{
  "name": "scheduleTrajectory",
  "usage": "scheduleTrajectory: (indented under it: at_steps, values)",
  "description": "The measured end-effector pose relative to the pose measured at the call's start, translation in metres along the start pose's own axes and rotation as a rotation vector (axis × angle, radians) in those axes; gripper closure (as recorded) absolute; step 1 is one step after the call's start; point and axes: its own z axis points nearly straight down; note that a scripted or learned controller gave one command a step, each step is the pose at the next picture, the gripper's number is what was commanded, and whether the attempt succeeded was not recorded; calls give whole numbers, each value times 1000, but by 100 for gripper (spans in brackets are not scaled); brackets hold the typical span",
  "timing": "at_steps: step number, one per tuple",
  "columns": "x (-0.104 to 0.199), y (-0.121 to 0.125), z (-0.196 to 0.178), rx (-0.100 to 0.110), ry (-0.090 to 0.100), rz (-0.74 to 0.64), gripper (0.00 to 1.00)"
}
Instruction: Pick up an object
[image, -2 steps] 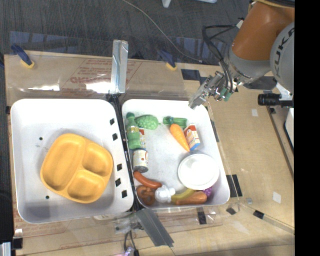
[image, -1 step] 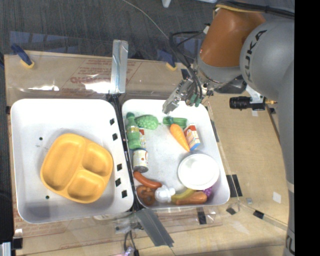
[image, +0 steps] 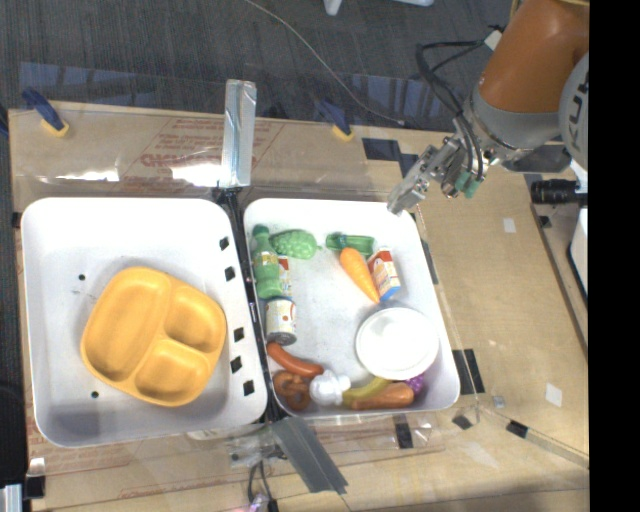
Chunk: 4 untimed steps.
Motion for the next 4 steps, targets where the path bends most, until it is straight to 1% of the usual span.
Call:
scheduleTrajectory:
  at_steps: [1, 2, 3, 4]
  values:
    - [51, 46, 79, 3, 11, 46, 100]
    - [56, 76, 39, 1, 4, 294, 100]
    - [14, 55, -10, 2, 3, 518, 100]
    - [84, 9, 40, 6, 8, 630, 100]
